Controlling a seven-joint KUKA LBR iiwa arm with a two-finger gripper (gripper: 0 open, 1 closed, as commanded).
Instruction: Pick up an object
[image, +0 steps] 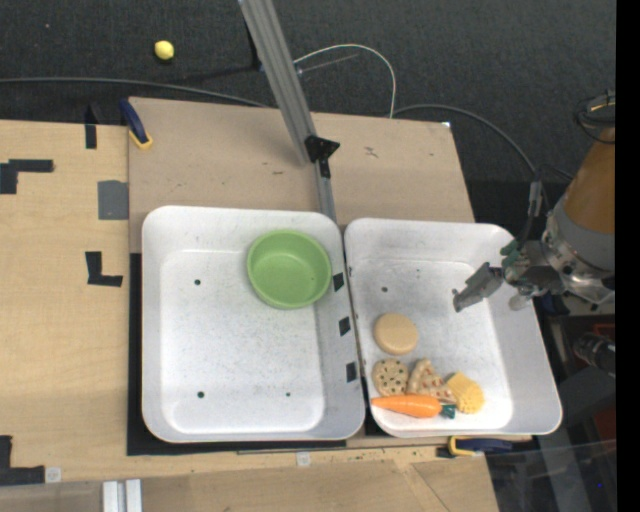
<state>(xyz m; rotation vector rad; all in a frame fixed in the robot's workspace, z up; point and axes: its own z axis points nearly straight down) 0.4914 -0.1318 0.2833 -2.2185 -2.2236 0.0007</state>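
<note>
Food toys sit bunched at the near end of the right bin (500, 240): a carrot (407, 405), corn cob (466, 392), two biscuits (390, 376) and a round bread bun (396, 333). Gripper (490, 283) hangs over the bin's right side w/ fingers spread, nothing betw. them, apart from the toys. Green bowl (289, 268) sits in the left bin (170, 300), far right corner.

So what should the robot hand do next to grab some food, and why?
Probably slide left and down toward the round cookie. The gripper hangs over the right bin with nothing in it, and the food sits lower, with the cookie nearest and clear of the carrot.
</note>
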